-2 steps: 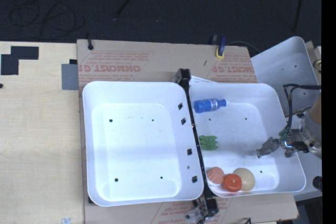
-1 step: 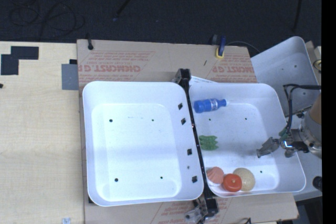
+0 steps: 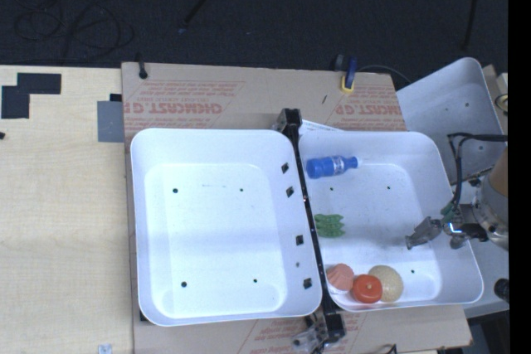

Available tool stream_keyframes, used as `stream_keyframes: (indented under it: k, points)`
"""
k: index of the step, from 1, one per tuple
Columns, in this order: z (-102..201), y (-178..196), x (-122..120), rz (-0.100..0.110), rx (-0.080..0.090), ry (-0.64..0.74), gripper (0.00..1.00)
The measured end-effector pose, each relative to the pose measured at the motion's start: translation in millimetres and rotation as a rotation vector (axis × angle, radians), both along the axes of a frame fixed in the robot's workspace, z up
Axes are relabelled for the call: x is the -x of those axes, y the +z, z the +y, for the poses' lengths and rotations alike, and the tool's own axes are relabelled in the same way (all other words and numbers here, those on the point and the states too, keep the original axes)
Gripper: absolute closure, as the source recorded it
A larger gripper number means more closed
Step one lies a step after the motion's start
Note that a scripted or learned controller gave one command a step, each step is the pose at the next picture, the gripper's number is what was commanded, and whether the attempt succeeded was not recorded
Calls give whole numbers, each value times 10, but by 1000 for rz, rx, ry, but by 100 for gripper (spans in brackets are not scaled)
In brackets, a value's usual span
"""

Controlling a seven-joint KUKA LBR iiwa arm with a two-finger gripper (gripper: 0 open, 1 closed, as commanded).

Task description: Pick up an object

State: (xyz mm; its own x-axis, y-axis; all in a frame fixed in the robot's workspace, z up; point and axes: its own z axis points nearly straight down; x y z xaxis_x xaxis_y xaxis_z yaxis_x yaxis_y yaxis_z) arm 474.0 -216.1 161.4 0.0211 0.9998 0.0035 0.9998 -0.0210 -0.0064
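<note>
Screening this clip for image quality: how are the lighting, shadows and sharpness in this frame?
Camera view: even overhead light, the white bins bright but not blown out; soft shadows lie under the blue bottle and the gripper; the floor behind the bench is very dark; overall focus is slightly soft, so the small green object and the round pieces near the red one lack detail.

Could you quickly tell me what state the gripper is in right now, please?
Gripper: over the right bin, nothing visibly held; open or shut cannot be told.
</note>
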Motion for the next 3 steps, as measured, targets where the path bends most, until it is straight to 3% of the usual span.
stream_keyframes:
  k: [3]
  points:
    - [0,0,0,0,0,0,0]
